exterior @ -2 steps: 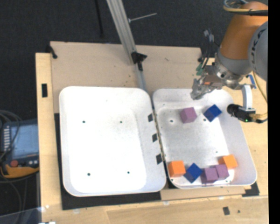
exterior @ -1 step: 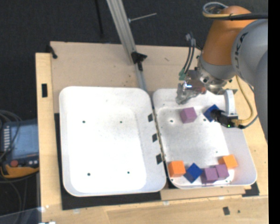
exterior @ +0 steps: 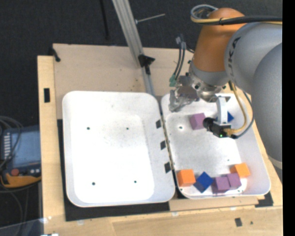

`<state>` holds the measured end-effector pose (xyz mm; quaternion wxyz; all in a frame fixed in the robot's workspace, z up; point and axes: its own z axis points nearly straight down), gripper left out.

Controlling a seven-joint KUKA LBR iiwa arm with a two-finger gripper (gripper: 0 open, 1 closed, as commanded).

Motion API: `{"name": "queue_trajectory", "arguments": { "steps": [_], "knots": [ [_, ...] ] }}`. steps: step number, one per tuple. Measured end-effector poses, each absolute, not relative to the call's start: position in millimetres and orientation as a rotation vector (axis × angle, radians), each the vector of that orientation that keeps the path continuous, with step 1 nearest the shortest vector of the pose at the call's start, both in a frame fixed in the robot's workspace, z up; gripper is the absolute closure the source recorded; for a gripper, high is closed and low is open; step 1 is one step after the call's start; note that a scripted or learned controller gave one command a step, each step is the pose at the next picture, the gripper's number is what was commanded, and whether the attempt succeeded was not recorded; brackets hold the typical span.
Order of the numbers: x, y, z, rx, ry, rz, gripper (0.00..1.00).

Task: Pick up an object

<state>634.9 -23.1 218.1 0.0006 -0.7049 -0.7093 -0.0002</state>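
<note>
Arm enters from right, orange band above wrist. Claw (exterior: 178, 101) sits low over the far left corner of the right bin (exterior: 206, 149); whether it is open or closed cannot be told, and nothing is seen gripped. Nearest object: purple block (exterior: 197, 120), small cube, matte, lying loose on the bin floor just right of the claw. Along the near edge: orange block (exterior: 186, 177), blue block (exterior: 204, 181), two purple blocks (exterior: 226, 183) touching, second orange block (exterior: 242, 169). Left bin (exterior: 113, 146) alongside on the tabletop (exterior: 98, 68)
</note>
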Motion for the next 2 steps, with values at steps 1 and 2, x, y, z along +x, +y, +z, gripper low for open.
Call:
{"name": "queue_trajectory", "arguments": {
  "steps": [1,2],
  "knots": [
    [619.0,21,215,-2.214,-2.227,0.001,1.00],
    [605.9,71,233,-2.212,-2.230,-0.004,1.00]
  ]
}}
